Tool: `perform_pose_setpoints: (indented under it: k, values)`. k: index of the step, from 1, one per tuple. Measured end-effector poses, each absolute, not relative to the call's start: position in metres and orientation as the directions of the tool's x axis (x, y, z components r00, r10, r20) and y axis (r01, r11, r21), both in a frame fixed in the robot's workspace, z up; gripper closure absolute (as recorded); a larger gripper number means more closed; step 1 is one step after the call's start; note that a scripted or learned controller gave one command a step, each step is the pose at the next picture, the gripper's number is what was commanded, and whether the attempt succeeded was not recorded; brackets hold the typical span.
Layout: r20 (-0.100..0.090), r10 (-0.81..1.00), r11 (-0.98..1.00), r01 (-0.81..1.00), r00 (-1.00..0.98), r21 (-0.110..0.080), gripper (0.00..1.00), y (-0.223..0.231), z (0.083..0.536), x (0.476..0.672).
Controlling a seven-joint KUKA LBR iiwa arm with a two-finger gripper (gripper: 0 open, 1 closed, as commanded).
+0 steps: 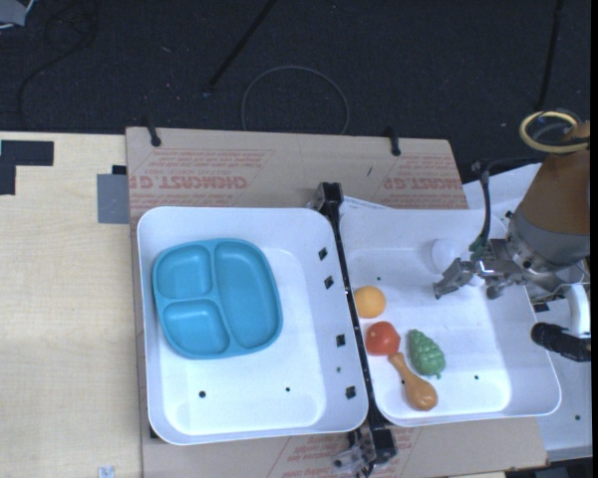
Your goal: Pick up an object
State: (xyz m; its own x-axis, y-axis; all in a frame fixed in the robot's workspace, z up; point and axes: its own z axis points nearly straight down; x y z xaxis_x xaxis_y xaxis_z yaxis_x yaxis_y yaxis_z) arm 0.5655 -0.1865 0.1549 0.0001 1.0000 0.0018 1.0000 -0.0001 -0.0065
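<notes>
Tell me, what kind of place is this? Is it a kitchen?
Probably a robot lab, not a kitchen. A grey robot arm reaches over two white bins on a bench, toy food like a small orange ball lies in one, and loose cables trail on the dark floor behind.

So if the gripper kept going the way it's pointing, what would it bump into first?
Probably the orange ball. The gripper points left across the right bin, and the ball lies nearest along that line. Height is hard to judge, so it might pass above.
</notes>
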Motion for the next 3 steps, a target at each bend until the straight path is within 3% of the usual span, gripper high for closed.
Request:
perform_pose_setpoints:
  k: [1,2,3]
  values:
    - [0.002,1.0,-0.001,1.0,0.001,-0.006,0.0,-0.193,0.106,0.559]
    - [0.002,1.0,-0.001,1.0,0.001,-0.005,0.0,-0.192,0.087,0.559]
    - [0.001,1.0,-0.002,1.0,0.002,-0.002,1.0,-0.192,0.098,0.559]
